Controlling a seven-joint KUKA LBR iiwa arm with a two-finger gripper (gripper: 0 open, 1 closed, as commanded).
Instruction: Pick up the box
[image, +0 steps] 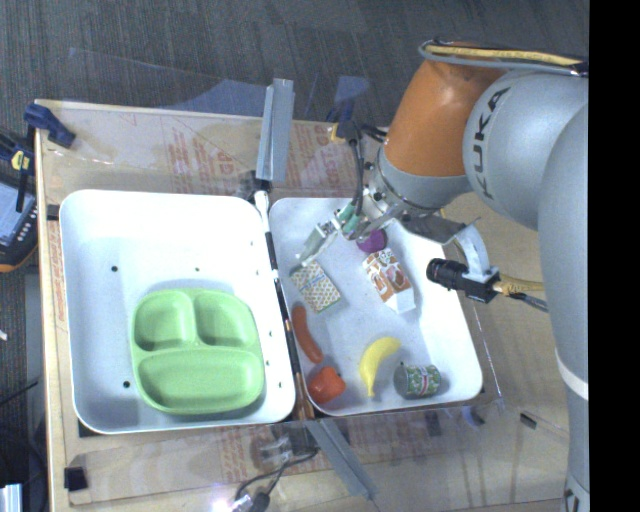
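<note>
A small flat box (318, 289) with a checkered pattern lies in the right bin (445, 305), near its left wall. My gripper (309, 257) hangs slanted just above and behind this box, its tip close to the box's upper left corner; the view does not show contact. A white and orange carton (388, 278) lies to the right of the patterned box, toward the bin's middle. Just behind the carton, a purple item (372, 241) sits partly under my wrist.
The right bin also holds a red sausage (307, 334), a red pepper (325, 383), a banana (376, 363) and a green mottled object (418, 380) along its front. The left bin (100, 250) holds a green divided tray (198, 351). The arm covers the right bin's back right.
</note>
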